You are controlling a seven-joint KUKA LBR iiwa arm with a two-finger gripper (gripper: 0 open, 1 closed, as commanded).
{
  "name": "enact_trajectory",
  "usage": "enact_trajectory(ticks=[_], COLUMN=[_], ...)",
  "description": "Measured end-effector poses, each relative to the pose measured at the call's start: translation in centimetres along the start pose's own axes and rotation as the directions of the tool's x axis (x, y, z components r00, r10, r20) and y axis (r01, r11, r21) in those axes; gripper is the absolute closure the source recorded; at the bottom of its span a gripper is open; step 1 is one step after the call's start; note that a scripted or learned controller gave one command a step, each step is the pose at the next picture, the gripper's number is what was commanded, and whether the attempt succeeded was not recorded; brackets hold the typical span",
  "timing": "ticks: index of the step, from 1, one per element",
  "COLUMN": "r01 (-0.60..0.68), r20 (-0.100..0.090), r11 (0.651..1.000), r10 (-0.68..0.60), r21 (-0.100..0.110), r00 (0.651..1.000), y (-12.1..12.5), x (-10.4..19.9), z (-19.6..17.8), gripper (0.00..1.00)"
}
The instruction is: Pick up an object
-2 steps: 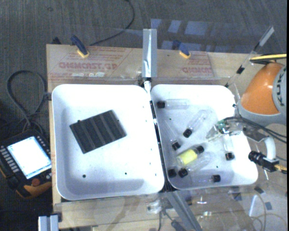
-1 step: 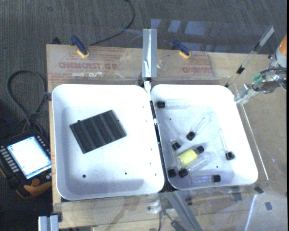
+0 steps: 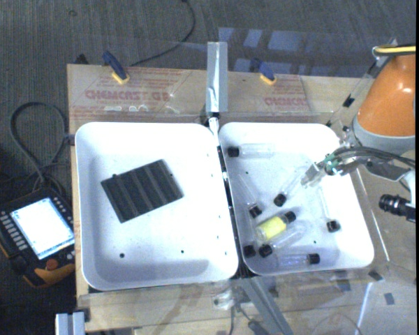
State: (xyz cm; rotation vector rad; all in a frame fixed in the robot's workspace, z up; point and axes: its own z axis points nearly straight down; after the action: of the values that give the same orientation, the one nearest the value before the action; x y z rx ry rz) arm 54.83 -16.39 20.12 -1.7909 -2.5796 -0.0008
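Nearby, clear vials (image 3: 288, 237) around a yellow vial (image 3: 272, 227); state of the jaws unclear.

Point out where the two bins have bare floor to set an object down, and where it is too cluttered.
Left bin: bare floor all around the black ridged panel, widest toward its near wall. Right bin: crowded through the middle and near side with clear tubes and the yellow object; a small bare patch lies along its far wall, right of the tube there.
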Motion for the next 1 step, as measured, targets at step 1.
enact_trajectory(ticks=[1], r01=[0.207], r20=[0.010], r11=[0.978], r10=[-0.207], r21=[-0.010], r00=[0.978], y=[2.02], x=[5.84], z=[10.88], gripper=[0.00])
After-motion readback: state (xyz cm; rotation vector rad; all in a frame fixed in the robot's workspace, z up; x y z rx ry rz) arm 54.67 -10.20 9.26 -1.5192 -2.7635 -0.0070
